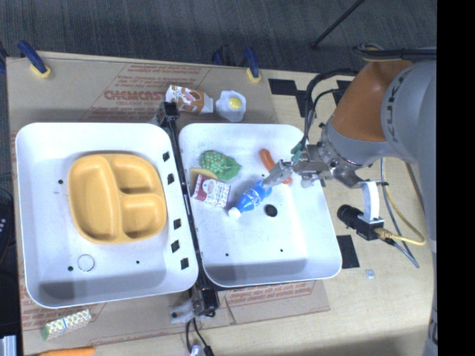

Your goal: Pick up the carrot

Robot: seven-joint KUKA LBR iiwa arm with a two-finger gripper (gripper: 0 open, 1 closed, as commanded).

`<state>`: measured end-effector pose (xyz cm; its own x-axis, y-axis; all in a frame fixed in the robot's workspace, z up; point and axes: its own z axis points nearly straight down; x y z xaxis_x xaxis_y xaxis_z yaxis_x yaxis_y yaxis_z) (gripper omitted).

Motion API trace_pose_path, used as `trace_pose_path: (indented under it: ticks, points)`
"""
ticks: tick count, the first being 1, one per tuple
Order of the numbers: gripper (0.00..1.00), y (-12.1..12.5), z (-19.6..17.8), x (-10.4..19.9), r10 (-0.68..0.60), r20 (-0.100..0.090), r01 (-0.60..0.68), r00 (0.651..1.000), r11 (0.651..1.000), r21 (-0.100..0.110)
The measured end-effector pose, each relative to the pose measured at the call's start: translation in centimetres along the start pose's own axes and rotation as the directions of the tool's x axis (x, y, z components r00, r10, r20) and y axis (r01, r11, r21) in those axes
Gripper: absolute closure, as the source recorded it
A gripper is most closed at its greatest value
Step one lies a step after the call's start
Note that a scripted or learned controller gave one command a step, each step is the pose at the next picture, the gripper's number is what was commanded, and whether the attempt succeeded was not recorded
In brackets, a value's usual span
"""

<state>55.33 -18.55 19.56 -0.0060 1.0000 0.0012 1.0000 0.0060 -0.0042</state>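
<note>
Right bin [315, 232]: gripper [280, 173] beside carrot [265, 156]

Place: robotics lab, test bench.
Arm: grey industrial arm [401, 117], orange band, loose cables beside it.
Bench: two white bins [312, 221] on taped-down cardboard [141, 87], blue clamps [33, 58] at the edge.
Props: toy food, yellow divided tray [119, 195], small blue bottle [251, 197].
Floor: dark grey carpet [148, 13].
</note>
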Motion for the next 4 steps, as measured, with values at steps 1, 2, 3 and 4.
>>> trace_pose_path:
  ticks: [1,2,3,4]
  points:
    - [0.0,2.3,-18.0,2.8,-0.024,0.002,0.024,1.0,1.0,-0.005]
    - [1.0,2.3,-19.0,2.8,-0.032,0.002,0.032,0.999,0.999,-0.001]
    - [1.0,-0.3,-26.6,-2.6,-0.134,0.003,0.134,0.991,0.991,-0.004]
    - [1.0,-5.4,-8.8,-2.5,-0.234,0.0,0.234,0.972,0.972,0.0]
